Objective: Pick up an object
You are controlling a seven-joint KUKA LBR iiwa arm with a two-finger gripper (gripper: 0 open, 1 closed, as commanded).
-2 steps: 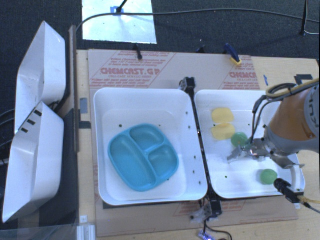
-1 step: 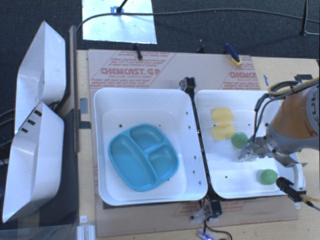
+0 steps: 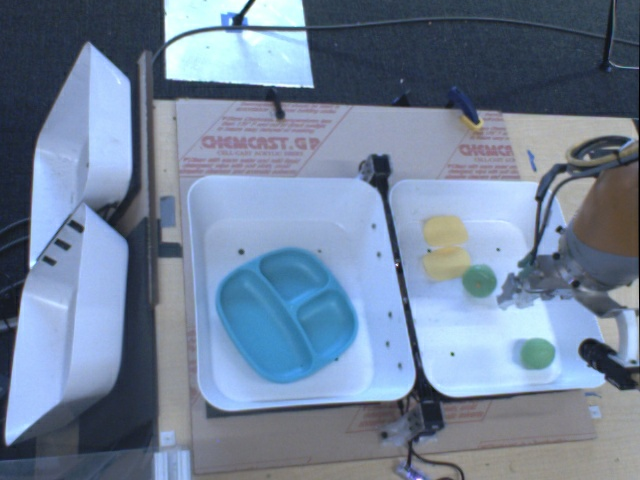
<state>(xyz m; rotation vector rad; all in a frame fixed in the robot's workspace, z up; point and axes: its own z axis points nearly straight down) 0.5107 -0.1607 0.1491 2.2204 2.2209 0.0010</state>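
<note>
In the right bin (image 3: 470, 373), two yellow pieces (image 3: 445, 247) lie one above the other near its left wall, a green ball (image 3: 479, 281) touching the lower one's right end. A second green ball (image 3: 537, 353) sits apart toward the bin's lower right. The gripper (image 3: 519, 295) hangs just right of the first ball; its opening cannot be told. The left bin (image 3: 235, 208) holds a blue divided plate (image 3: 286, 313).

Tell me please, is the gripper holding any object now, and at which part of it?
Nothing is held. The gripper is over the right bin, beside a green ball but apart from it, with nothing between its fingers.
</note>
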